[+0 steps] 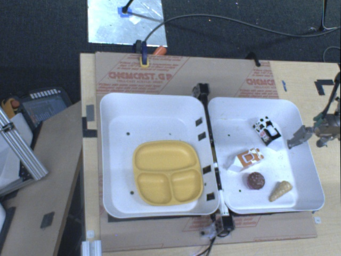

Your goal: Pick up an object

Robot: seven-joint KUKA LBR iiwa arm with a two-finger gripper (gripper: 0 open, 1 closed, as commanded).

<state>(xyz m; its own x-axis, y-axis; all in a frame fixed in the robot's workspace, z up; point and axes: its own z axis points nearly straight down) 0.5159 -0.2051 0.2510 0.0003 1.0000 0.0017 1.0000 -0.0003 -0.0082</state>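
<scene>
The right bin (234, 116) holds several small objects. A black-and-white toy (266, 130) lies toward its far right. An orange-and-white packet (249, 158) rests near the middle. In front of that sit a dark brown round piece (256, 181) and a tan cone-shaped piece (280, 190). My gripper (297, 138) comes in from the right and hangs over the bin's right rim, just right of the black-and-white toy and apart from it. I see nothing held in it.
The left bin (117, 121) holds a yellow divided plate (167, 172). Black clips line the seam (209, 153) between the bins. A cable (213, 20) runs across the dark floor behind the bench, and a metal rail (21, 148) lies at the left.
</scene>
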